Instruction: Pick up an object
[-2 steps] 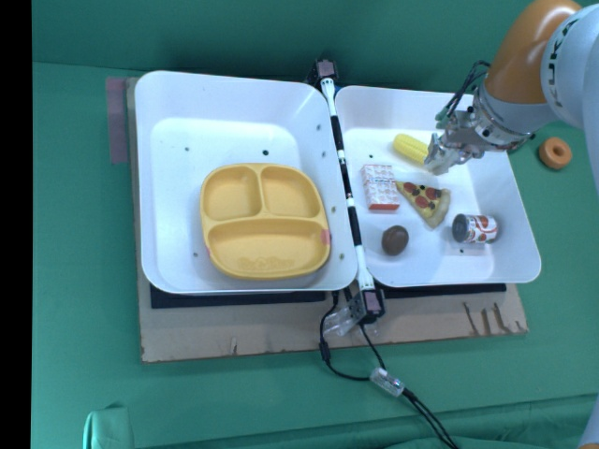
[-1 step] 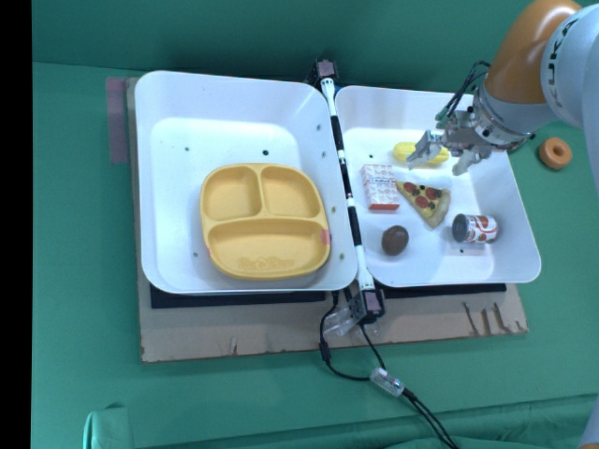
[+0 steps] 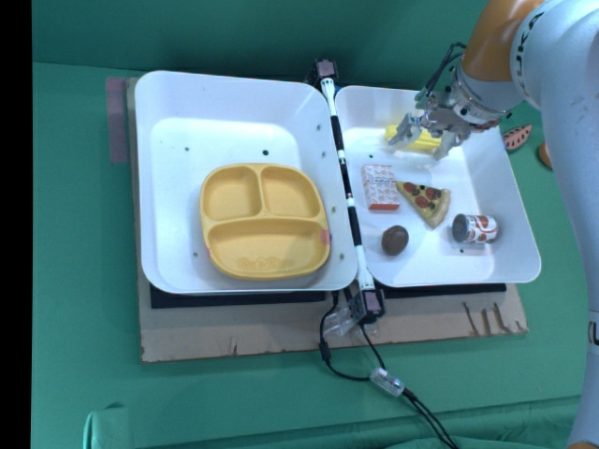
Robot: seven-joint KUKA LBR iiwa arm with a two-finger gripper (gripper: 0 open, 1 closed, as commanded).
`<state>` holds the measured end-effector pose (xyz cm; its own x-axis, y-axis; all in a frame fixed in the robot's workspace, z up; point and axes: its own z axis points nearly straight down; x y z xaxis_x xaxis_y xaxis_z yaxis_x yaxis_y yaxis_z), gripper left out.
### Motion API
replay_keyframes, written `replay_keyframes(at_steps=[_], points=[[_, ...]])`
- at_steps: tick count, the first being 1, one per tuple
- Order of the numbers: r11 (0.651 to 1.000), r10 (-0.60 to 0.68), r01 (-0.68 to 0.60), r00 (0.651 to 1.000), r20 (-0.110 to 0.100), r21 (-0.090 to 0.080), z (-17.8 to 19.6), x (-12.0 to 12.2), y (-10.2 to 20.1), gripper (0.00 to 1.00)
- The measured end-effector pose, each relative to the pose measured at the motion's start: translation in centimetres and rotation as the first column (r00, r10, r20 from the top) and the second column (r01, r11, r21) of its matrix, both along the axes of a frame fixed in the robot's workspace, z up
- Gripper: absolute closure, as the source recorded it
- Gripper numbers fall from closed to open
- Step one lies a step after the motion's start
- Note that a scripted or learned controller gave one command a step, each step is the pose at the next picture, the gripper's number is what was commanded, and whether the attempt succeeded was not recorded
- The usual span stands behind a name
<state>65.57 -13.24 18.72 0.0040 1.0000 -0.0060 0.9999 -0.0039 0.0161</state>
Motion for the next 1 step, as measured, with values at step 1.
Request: replay_keyframes(at_steps=[1], points=[[1.0,-0.004,0.004,1.0,0.018,-0.007,1.89,0.35,-0.29,1.0]])
